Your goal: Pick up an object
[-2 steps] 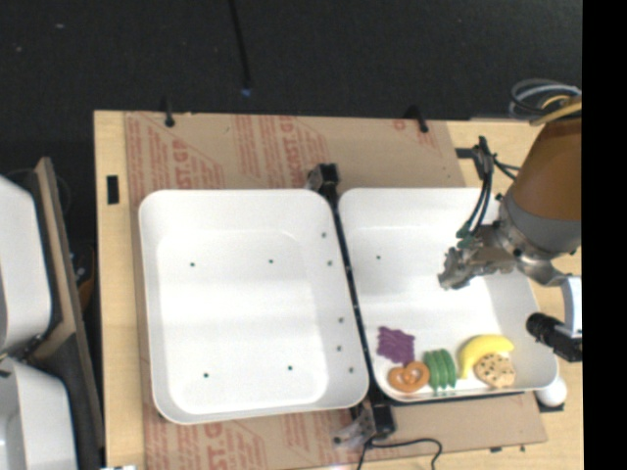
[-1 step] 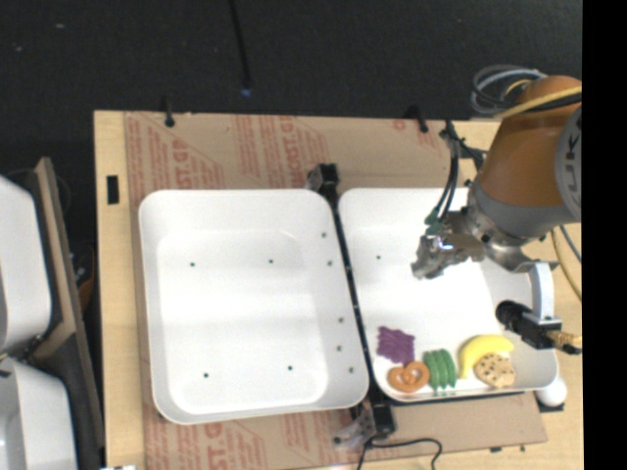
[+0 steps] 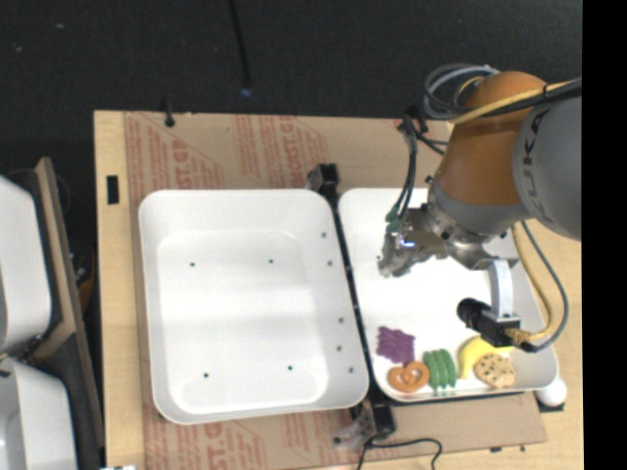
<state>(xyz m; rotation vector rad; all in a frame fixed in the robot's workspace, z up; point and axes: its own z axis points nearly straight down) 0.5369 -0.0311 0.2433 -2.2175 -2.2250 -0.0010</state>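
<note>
Grey arm (image 3: 554,164), orange wrist band, black looping cables.

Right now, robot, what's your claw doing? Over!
Claw over right white bin, holding nothing seen. Small toy foods bunched at bin's near edge. Path clear.

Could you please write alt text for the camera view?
The gripper hangs over the right bin, whose near edge holds a purple piece, pretzel, green piece, yellow piece and cookie.

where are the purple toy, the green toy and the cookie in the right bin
purple toy (image 3: 396,342), camera view, its middle
green toy (image 3: 442,368), camera view, centre of its ridged body
cookie (image 3: 495,368), camera view, middle of its speckled face
</note>
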